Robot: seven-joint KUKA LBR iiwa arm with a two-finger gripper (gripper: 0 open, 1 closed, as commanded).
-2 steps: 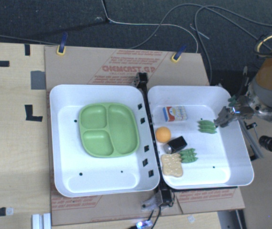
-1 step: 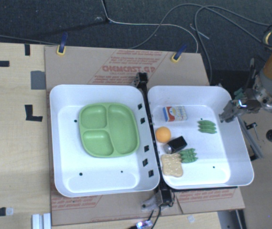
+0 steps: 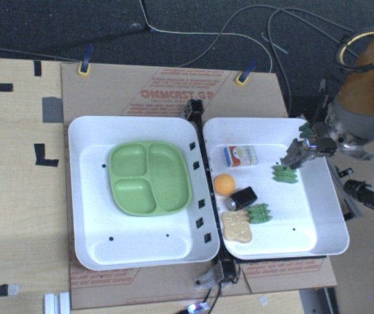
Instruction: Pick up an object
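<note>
on the left of the frame the left bin (image 3: pixel 82 175) holds a green divided plate (image 3: pixel 150 177), lying flat near its middle. the right bin (image 3: pixel 317 227) sits just beside it, the two rims meeting at centre frame. in the right bin, near its left wall, lie a small white carton with red and blue print (image 3: pixel 240 156), an orange ball (image 3: pixel 224 184) below it, a black block (image 3: pixel 243 197) just right of the ball, a tan biscuit-like piece (image 3: pixel 236 227) lower down, and a green leafy toy (image 3: pixel 259 213) touching its right side. further right, a second green toy (image 3: pixel 283 174) lies alone on the bin floor. the tool (image 3: pixel 296 156) hangs just above and right of that toy, at the right of the frame; how wide it stands i cannot tell, and nothing is seen gripped in it.
</note>
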